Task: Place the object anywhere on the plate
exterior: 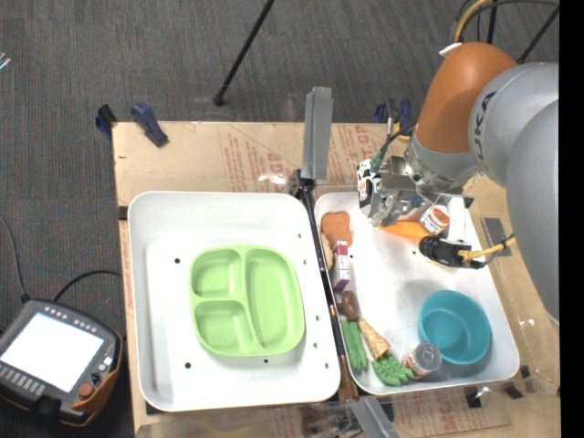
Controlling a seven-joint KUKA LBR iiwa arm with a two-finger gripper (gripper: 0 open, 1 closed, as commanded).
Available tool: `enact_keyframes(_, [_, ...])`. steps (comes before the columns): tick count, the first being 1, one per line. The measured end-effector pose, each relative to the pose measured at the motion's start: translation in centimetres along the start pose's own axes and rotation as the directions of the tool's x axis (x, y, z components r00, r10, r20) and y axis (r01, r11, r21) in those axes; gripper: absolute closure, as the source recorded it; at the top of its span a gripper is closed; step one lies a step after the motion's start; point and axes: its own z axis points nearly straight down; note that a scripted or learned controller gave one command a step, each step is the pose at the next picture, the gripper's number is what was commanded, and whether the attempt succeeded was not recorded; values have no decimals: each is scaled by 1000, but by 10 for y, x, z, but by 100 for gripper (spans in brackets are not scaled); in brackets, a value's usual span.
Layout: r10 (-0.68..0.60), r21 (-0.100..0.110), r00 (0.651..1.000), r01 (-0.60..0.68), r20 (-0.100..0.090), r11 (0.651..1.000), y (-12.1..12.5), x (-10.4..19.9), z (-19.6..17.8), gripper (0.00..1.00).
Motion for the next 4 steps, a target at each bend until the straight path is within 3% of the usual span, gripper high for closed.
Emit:
enact_keyframes(1, [-16,-4,1000,16,-2,1000,-55,56,-2,100])
enact_keyframes(2, [31,-7,1000,-31,-5,999,-112,139,-68,100])
enact_keyframes(3, [-75,-17,997,75,-6,997,-175,148,-208,100])
enact_keyframes(4, [-218,0,976,218,3,976,-175,177,-182,100])
